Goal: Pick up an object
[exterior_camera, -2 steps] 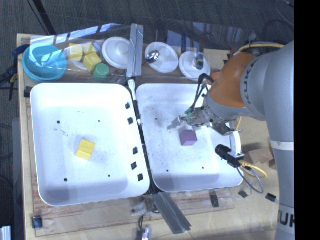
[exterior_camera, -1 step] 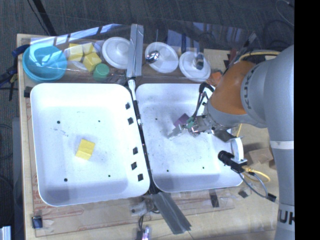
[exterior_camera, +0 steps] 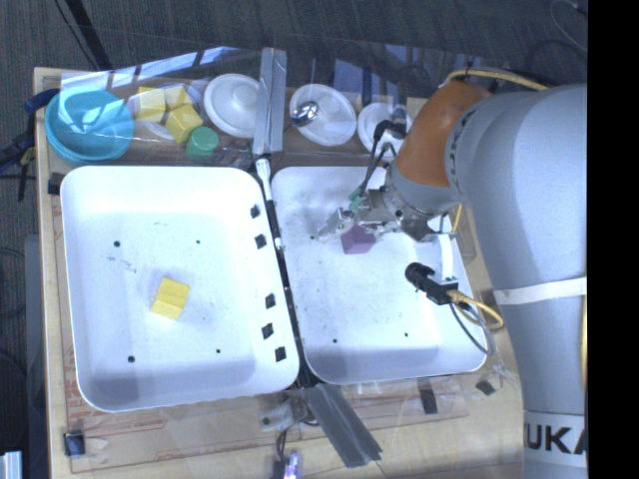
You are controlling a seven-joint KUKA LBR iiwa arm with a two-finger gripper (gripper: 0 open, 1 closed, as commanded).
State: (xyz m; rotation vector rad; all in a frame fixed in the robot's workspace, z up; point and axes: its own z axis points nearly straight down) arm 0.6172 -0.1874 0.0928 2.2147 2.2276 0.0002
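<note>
A small purple block [exterior_camera: 356,239] lies on the floor of the right bin [exterior_camera: 339,317], in its upper half. My gripper [exterior_camera: 361,220] is down in that bin right above and against the block, under the orange band of the arm. The fingertips are hidden by the gripper body and the block, so the view does not settle whether the block is between them. A yellow block [exterior_camera: 171,297] rests in the left bin [exterior_camera: 110,367], left of its centre.
Behind the bins stand a blue bowl [exterior_camera: 88,124], yellow blocks [exterior_camera: 170,111], a green cap [exterior_camera: 203,142] and white dishes [exterior_camera: 236,104]. A black cable clip [exterior_camera: 429,281] hangs over the right bin's right side. The grey arm covers the right edge.
</note>
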